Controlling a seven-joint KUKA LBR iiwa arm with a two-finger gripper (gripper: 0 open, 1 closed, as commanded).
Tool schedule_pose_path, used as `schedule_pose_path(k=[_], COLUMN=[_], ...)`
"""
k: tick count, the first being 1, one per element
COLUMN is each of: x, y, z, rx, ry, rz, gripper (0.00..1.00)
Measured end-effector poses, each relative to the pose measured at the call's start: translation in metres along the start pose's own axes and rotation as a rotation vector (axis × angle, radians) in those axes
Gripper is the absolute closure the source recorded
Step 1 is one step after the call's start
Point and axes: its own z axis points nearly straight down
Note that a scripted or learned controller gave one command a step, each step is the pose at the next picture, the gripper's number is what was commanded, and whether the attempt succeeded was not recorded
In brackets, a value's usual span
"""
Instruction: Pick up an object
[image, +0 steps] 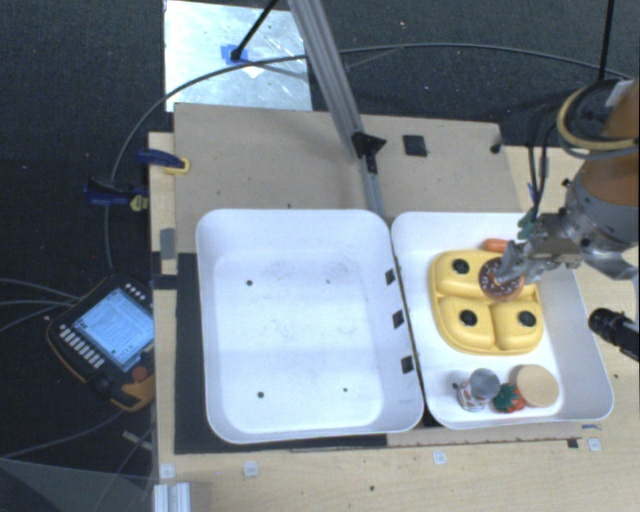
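While the left bin (295, 325) lies bare, the pincer (508, 270), grip unclear, touches the yellow tray (485, 303) near its top edge.

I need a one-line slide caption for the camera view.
Gripper over a yellow tray in the right bin.

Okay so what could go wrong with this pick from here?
1. The pincer is over a small brown ring lying on the yellow tray; it could snag or lift the tray instead.
2. The ring could get knocked toward the orange piece by the bin's far wall.
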Motion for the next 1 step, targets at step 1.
schedule_pose_path(k=[1], x=[0.0508], y=[0.0141], z=[0.0025], rx=[0.000], ry=[0.001], rz=[-0.004], gripper=[1.00])
